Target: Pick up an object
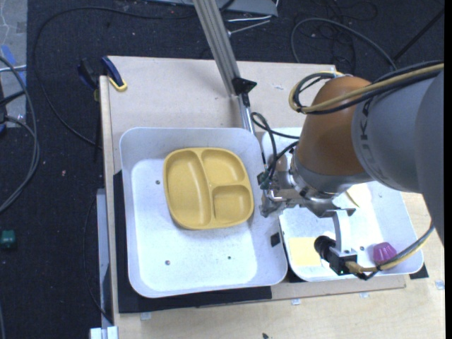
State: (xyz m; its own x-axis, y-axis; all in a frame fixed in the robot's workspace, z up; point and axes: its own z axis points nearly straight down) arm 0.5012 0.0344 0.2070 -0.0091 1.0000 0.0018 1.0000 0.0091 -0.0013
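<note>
Gripper (pixel 277 202) points down over right bin (pixel 395 212).

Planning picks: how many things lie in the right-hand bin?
2: a yellow block near its front-left corner and a purple piece front-right. The arm may hide others.

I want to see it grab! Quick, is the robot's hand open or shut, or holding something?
Gripper: cannot be told, open or shut; it hangs over the right bin.
</note>
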